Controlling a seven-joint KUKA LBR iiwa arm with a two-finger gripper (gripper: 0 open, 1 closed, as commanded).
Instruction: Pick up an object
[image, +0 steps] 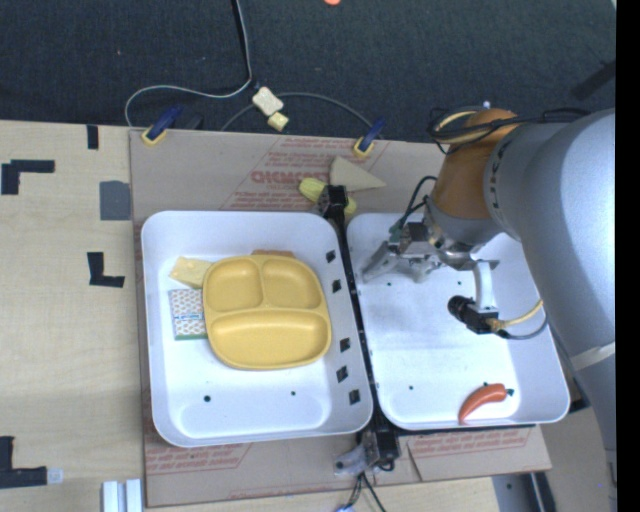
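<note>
Grey arm (570, 220), orange band, looped yellow cables.

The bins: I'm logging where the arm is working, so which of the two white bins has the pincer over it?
The right bin, which holds the orange chili pepper; the pincer is near its upper left corner.

Two white bins: left bin (160, 400) at 9 o'clock, right bin (420, 400) at 3. One yellow divided plate (267, 310), one patterned packet (186, 313) and one pale yellow piece (188, 269) in the left. One orange pepper (483, 400) in the right, at 5 o'clock.
</note>
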